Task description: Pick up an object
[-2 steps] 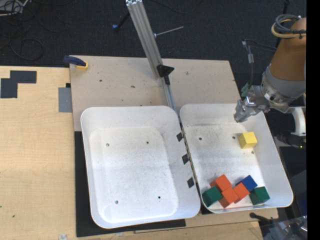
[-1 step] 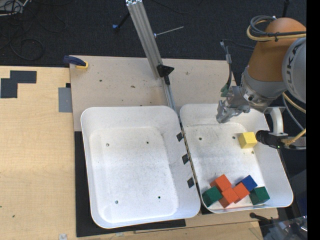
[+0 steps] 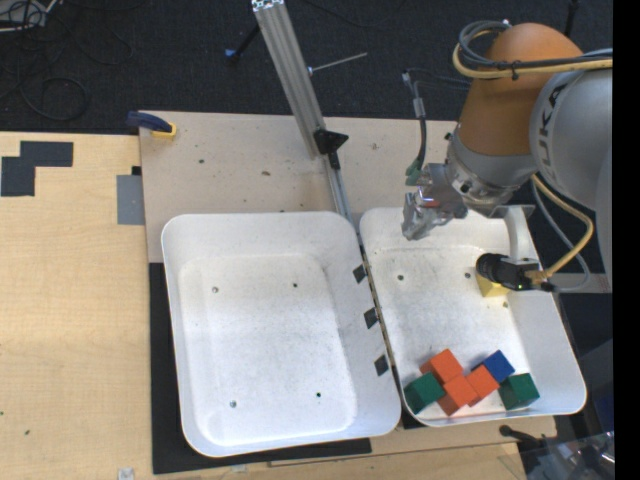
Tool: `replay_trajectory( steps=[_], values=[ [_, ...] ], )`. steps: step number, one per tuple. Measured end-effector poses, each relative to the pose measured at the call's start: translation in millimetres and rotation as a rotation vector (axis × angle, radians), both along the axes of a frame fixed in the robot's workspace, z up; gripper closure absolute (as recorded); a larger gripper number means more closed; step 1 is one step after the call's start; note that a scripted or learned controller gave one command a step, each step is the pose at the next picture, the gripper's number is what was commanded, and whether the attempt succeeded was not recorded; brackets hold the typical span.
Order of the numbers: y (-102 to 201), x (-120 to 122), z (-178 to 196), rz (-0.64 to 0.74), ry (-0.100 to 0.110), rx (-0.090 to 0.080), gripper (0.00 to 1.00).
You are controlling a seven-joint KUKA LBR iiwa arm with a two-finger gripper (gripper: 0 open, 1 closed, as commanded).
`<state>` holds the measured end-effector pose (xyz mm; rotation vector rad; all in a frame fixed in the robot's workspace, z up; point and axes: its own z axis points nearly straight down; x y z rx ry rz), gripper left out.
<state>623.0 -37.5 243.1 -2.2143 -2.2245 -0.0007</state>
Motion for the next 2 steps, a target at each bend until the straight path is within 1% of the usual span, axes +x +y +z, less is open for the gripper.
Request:
replay_trajectory(
  steps=[2],
  values=[
    [110,19,7,-0.001,0.000,-0.001,1.00]
  ],
)
